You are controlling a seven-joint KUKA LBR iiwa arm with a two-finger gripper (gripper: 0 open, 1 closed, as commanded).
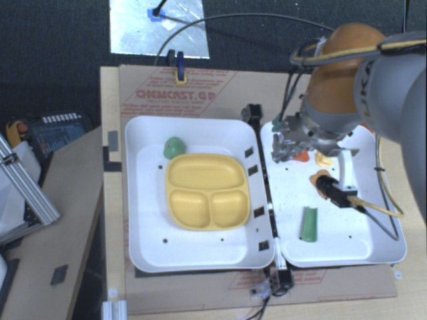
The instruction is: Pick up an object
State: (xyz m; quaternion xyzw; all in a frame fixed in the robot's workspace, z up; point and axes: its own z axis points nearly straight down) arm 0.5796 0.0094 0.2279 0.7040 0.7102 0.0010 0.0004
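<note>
The gripper [288,149] is hovering low in the right bin [373,245], beside the divider; whether it is holding anything I cannot tell. A small red-orange object [303,156] is lying just beside it, a green block [309,224] nearer the front. It should be centring over one piece before closing.

Left bin [137,199]: yellow three-compartment tray [207,191], small green lump [175,147] touching its upper-left corner. Right bin [383,245]: green block [309,224] lying near the front, small red-orange piece [302,156] and pale orange piece [323,159] just beside the gripper [285,148], which hangs low over the bin's rear-left part
</note>
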